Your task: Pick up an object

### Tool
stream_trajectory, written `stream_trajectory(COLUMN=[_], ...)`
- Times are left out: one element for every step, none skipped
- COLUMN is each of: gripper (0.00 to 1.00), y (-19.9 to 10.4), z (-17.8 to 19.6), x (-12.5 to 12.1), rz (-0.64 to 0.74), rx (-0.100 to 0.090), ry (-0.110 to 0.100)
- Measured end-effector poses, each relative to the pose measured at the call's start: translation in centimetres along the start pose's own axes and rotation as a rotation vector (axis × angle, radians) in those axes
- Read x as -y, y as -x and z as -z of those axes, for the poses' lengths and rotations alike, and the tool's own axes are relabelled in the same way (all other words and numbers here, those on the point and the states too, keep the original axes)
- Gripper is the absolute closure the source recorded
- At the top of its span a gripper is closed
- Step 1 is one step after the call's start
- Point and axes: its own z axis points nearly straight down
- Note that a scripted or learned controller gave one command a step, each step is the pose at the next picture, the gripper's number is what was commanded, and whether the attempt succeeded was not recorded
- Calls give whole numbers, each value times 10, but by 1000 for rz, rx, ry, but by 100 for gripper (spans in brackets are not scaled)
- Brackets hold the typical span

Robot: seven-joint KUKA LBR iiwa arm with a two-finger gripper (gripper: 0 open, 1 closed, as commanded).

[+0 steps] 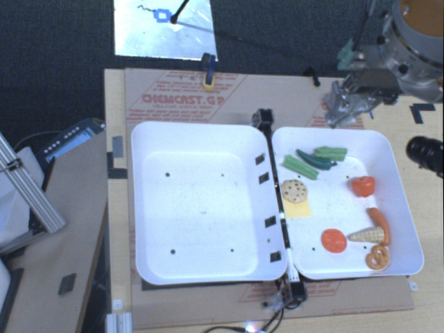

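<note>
— Where is the claw [347,104] now?

— Up over the far rim of the right bin [401,186], clear of everything in it. From this slant I cannot tell whether it is open or closed; nothing shows in its grip.

— And the things to pick from?

— All on the near side of the claw, in that same bin. Closest, just below it in the view, lie the green pieces [316,159], bunched and touching. Further out sit the cookie [294,190] on the yellow square [300,209], and the red lump [362,186].

— The rest?

— Farthest from the claw, near the front rim: a red disc [334,241], an orange stick [380,222] against a cone [366,236], and a pretzel [378,257].

— Why hang so high?

— I judge it is a start pose, leaving the camera a clear look before a descent. The left bin [201,200], well off to the claw's side, looks meant for drop-offs.

— Best target?

— Probably the red lump: it stands apart, so neighbours won't crowd the grasp.
</note>
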Motion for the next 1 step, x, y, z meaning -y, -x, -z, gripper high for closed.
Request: stream_trajectory(gripper=[100], y=[5], z=[7], x=[0], rz=[-6], rx=[2], ry=[-10])
